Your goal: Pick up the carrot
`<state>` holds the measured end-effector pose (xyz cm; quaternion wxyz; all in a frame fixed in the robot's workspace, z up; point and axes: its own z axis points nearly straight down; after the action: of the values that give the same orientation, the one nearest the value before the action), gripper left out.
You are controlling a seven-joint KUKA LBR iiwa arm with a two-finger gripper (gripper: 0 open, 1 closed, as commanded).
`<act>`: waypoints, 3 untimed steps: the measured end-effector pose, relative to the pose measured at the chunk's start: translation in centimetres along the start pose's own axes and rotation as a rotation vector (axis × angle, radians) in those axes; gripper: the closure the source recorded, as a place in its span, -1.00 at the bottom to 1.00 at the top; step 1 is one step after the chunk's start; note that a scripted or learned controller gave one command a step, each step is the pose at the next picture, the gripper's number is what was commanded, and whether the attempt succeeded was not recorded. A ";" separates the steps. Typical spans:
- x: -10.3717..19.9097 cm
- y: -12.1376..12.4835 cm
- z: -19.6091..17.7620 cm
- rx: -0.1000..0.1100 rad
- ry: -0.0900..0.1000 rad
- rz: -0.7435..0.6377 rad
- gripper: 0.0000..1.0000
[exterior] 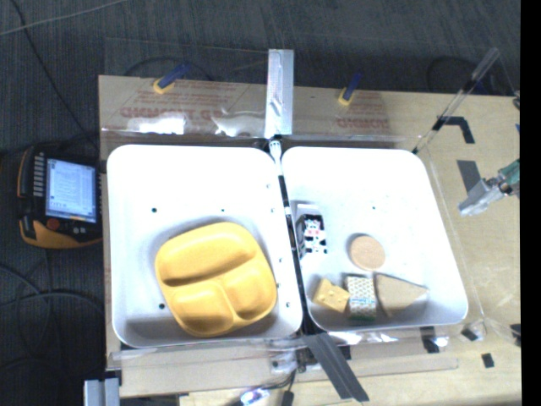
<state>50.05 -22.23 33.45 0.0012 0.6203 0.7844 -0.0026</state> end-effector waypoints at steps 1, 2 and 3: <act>0.0 0.2 -0.9 0.000 -0.001 -0.003 1.00; 0.1 0.4 -1.7 0.000 -0.001 -0.005 1.00; 0.1 0.5 -2.6 0.000 -0.002 -0.007 1.00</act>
<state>50.53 -21.95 36.08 0.0020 0.6174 0.7866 -0.0033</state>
